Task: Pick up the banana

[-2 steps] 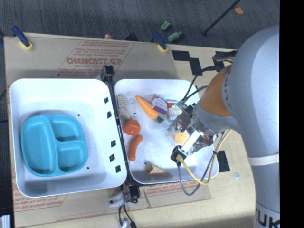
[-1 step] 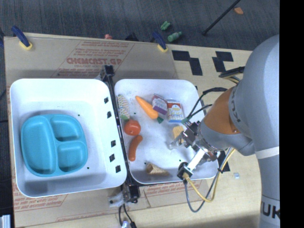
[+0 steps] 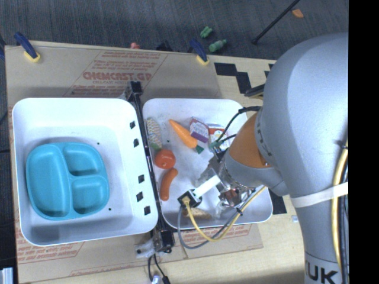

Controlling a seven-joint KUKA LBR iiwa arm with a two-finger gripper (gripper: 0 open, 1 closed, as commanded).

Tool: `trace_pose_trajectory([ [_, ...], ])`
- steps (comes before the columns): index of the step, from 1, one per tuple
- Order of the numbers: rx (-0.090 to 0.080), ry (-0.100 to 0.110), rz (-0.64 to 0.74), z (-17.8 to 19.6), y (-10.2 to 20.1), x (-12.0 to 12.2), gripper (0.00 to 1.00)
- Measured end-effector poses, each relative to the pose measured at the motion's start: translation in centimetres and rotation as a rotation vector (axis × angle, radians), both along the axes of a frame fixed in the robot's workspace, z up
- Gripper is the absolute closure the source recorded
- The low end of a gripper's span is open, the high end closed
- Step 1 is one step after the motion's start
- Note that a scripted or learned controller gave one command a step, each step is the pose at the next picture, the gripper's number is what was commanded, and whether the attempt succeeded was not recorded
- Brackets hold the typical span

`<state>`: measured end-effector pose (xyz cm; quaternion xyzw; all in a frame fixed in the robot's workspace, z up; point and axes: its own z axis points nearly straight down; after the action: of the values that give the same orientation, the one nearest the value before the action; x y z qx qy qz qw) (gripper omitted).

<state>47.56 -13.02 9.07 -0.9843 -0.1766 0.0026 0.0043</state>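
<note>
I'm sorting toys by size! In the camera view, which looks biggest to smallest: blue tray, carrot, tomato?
1. Blue tray
2. Carrot
3. Tomato

The carrot and tomato look close; the carrot is longer, the tomato rounder.

The grey arm [image 3: 308,129] reaches in from 3 o'clock over the right bin [image 3: 155,114], its hand [image 3: 228,197] low near the bin's 5 o'clock corner. At that bin's 9 o'clock side lie a carrot [image 3: 182,134], a tomato [image 3: 165,158] and a sausage [image 3: 167,183]. The left bin [image 3: 35,108] holds a blue divided tray [image 3: 66,180].
</note>
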Motion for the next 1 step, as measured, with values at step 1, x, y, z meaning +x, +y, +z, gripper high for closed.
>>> trace_pose_trajectory([
  [1, -0.003, -0.003, 0.024, 2.07, -5.62, 2.31, 0.0],
])
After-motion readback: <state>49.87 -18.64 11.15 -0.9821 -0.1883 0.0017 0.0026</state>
